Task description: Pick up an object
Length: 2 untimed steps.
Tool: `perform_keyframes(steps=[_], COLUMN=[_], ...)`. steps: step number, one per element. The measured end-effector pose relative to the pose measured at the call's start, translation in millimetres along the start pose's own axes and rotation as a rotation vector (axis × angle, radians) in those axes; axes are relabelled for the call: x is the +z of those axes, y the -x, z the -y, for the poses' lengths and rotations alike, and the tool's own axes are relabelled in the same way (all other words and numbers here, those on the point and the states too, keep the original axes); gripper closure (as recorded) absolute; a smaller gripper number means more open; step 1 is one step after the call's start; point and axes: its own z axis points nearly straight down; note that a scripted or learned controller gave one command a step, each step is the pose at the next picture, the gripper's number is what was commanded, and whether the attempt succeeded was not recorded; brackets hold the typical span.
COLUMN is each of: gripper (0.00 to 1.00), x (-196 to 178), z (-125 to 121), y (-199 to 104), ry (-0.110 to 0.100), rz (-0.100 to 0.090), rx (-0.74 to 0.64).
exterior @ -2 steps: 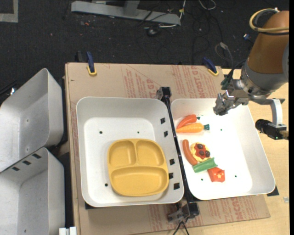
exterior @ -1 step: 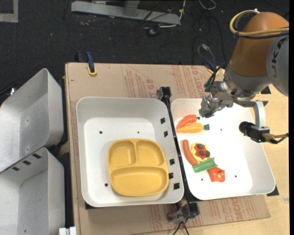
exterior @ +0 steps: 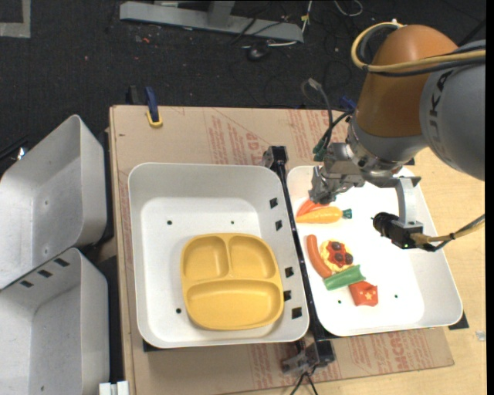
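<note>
I'm working in a robotics lab; the plywood worktop (exterior: 208, 127) carries two fixed white bins (exterior: 154, 181); loose cables (exterior: 324, 100) run off the arm (exterior: 409, 77); dark carpet (exterior: 62, 69) surrounds it, with spare bins (exterior: 46, 200) alongside.

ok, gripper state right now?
Gripper: cannot be told. It sits low in the right bin, right above the toy carrot.

Dark speckled floor (exterior: 69, 69); plywood bench top (exterior: 224, 135); grey metal base (exterior: 208, 19) beyond.
</note>
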Motion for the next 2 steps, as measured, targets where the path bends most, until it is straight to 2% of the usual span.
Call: perform_keyframes(steps=[2], gripper=[1.0], x=[32.8], z=[25.8], y=[-84.6], ry=[-0.002], rz=[0.001], rx=[0.002])
